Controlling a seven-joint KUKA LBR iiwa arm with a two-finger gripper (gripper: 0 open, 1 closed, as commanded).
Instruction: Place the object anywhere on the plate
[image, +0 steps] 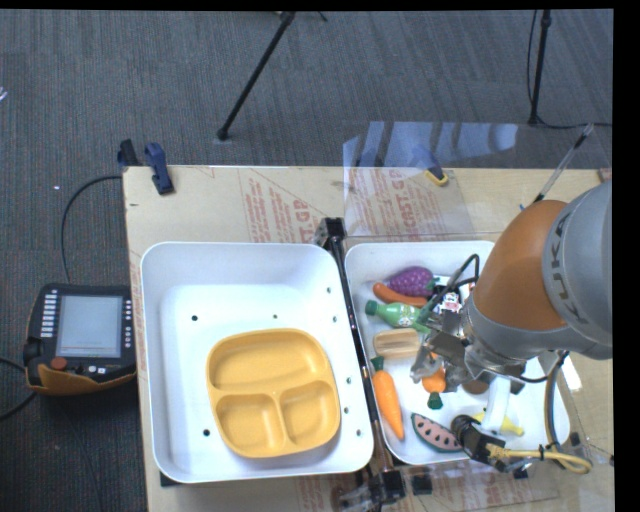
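Camera view: arm low over the toy-food bin, plate waiting bare

Camera view, read from its left. A teach pendant (85, 335) lies on the floor beside the bench, its cable looping up toward a blue clamp (157, 166) on the bench edge. Neither affects the work.

The left bin (170, 290) holds the yellow divided plate (272, 390), three compartments, nothing on it. It sits toward the bin's near right part, well apart from the far wall. Any compartment is acceptable, so a release over the middle of the plate is judged safest, low enough that the item does not bounce out.

The right bin (365, 255) holds the candidates: a toy carrot (388, 400) along the left wall, a green bottle-shaped toy (393, 313), a hot dog bun (397, 345), a small red-orange piece (398, 294), a purple grape bunch (412, 279) and a watermelon slice (439, 434) near the front.

The gripper (440, 372) hangs low in this bin, just right of the bun, with a small orange item (434, 381) at its tips. Whether the fingers are apart or closed cannot be told, nor whether that orange item is gripped or merely beneath them; it is taken as the likely object, without certainty.

Obstructions: the double rim between the bins must be cleared on the way left, so a straight lift before any sideways travel is advised. The carrot and bun lie on that path and could be dragged. The arm's bulk hides the bin's right half.
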